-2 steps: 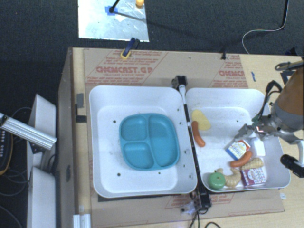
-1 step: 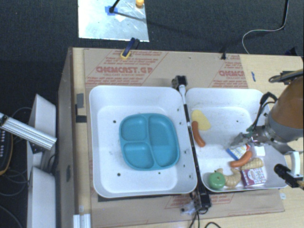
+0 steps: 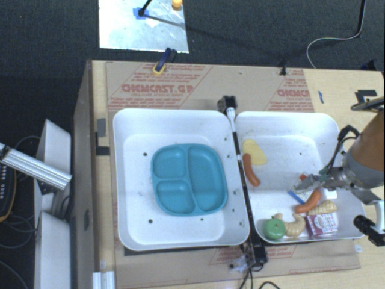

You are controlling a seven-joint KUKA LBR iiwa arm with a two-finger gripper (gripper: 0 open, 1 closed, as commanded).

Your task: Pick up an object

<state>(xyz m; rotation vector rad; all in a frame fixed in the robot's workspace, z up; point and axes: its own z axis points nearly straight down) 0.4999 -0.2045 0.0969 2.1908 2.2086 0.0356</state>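
Gripper (image 3: 308,182): over the right bin, low at its near-right part; the fingers are a blur, so how far the jaws stand apart, or whether anything sits between them, cannot be told.
Orange sausage (image 3: 308,201): the nearest item, lying just below the jaws, tilted, apparently resting on the bin floor.
Blue piece (image 3: 295,195): a small flat strip just beside the sausage, slightly left of and below the jaws.
Beige pastry shape (image 3: 325,208): below and right of the jaws, touching the sausage's lower side.
Red-and-white packet (image 3: 322,224): farther below, against the bin's near wall.
Tan curved piece (image 3: 293,226): below the jaws, between the packet and the green apple.
Green apple (image 3: 275,229): below and left of the jaws, in the bin's near-left corner.
Red sausage (image 3: 250,170): well left of the jaws, beside the dividing wall.
Yellow shape (image 3: 254,152): left of and above the jaws, just beside the red sausage's upper end.
Right bin (image 3: 289,122): holds all the items listed above, most crowded along its near edge.
Left bin (image 3: 133,122): far left of the jaws; holds one blue divided tray (image 3: 189,179), lying flat with three compartments.
Arm (image 3: 367,155): enters from the right, above the packet corner.
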